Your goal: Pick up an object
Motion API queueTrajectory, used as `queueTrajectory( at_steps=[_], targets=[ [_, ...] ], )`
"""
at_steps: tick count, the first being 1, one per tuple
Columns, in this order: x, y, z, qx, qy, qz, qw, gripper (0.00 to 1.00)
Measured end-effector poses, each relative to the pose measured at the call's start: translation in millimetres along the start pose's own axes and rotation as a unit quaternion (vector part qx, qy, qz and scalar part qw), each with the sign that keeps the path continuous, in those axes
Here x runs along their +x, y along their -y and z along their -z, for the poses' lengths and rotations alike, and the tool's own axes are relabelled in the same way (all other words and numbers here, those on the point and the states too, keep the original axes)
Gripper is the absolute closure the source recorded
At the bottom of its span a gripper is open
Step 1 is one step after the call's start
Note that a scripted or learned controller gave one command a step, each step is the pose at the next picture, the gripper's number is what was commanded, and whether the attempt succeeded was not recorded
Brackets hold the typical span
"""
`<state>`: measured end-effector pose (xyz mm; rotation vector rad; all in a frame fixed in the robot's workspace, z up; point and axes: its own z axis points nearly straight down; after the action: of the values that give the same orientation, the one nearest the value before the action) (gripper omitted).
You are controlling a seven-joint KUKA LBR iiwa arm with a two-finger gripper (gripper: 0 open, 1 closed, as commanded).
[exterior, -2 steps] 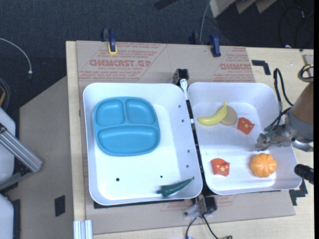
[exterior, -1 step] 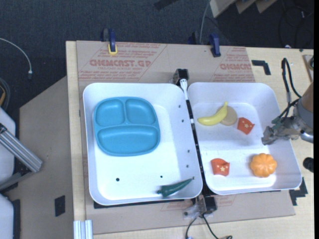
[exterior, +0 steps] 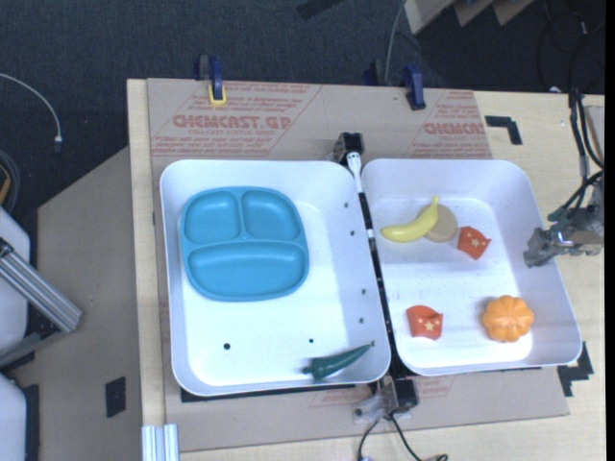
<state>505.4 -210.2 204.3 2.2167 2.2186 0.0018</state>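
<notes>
The gripper (exterior: 550, 243) stood at the 3 o'clock edge of the right bin (exterior: 461, 173), just over its rim, and I could not tell how it was set, because it looked small and blurred there. No object was seen in it. In this bin lay a yellow banana (exterior: 411, 226) toward 11 o'clock, touching a round tan piece (exterior: 443, 225), a red piece (exterior: 473, 242) near the centre, a second red piece (exterior: 425, 322) at 7 o'clock, and an orange pumpkin (exterior: 506, 318) at 5 o'clock, the nearest to the gripper. The pumpkin seemed to be a light, stiff plastic toy with a smooth ribbed skin, so it could slip; I think it should be taken across its widest middle, with the pads in two opposite grooves. The left bin (exterior: 250, 353) held a blue divided plate (exterior: 245, 242) at 10 o'clock and a green pepper (exterior: 336, 361) at 5 o'clock.
</notes>
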Motion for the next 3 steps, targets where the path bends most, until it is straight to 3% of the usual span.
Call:
queueTrajectory(
  at_steps=[2,3],
  targets=[
    [3,-5,92,-0.001,0.000,0.000,1.0000,1.00],
    [51,-19,91,0.001,-0.001,0.002,1.0000,1.00]
  ],
)
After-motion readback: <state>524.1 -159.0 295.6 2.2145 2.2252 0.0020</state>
